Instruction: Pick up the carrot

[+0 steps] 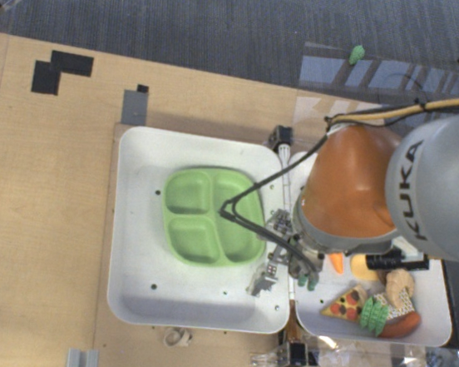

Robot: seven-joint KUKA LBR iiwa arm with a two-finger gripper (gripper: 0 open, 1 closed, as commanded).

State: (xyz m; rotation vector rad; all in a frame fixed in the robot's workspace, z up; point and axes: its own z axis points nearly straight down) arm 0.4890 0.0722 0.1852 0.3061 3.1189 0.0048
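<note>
You see just a small orange stub of the carrot (336, 262) in the right bin (437, 327); the arm (363, 188) hides the rest, so its long axis is unclear. The hand (286, 266) sits over the bins' shared edge, beside the green tray (207, 215), too cluttered to tell its state.

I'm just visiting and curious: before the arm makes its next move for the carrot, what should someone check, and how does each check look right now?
1. Carrot located: ok, an orange piece shows in the right bin, just under the arm's orange band.
2. Carrot fully in sight: not ok, the arm covers most of it.
3. Gripper above the carrot: not ok, it hangs over the rim between the bins, left of the carrot.
4. Carrot held: not ok, nothing shows between the fingers.
5. Room around the carrot: cannot tell; the pizza slice lies close by.
</note>
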